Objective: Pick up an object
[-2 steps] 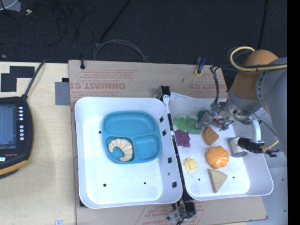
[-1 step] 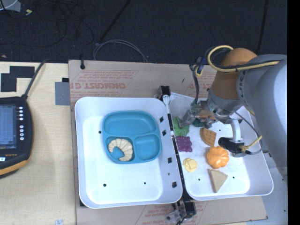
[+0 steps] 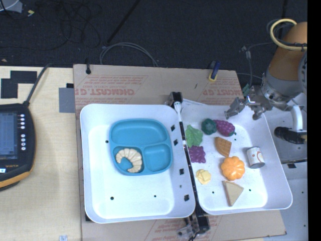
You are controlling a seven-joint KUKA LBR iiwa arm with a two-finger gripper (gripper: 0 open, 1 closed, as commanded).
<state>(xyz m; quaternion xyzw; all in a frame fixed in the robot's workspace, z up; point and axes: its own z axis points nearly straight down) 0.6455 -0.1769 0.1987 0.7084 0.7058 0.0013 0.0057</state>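
My gripper (image 3: pixel 246 109) hangs open over the far right corner of the right bin (image 3: pixel 273 147), with nothing between its fingers. Just in front of it lie a bunch of purple grapes (image 3: pixel 225 128) and a dark green broccoli (image 3: pixel 209 126). Further into the bin are a green leafy piece (image 3: pixel 193 134), a second purple bunch (image 3: pixel 196 153), a brown wedge (image 3: pixel 223 146), an orange pumpkin (image 3: pixel 232 168), a small can (image 3: pixel 255 157), a yellow piece (image 3: pixel 203 176) and a tan wedge (image 3: pixel 232 192).
The left bin (image 3: pixel 95 185) holds a blue divided plate (image 3: pixel 150 132) with a croissant (image 3: pixel 129 159) in one compartment. A handheld control pendant (image 3: pixel 12 139) lies on the bench at the far left. Cables run across the dark floor behind.
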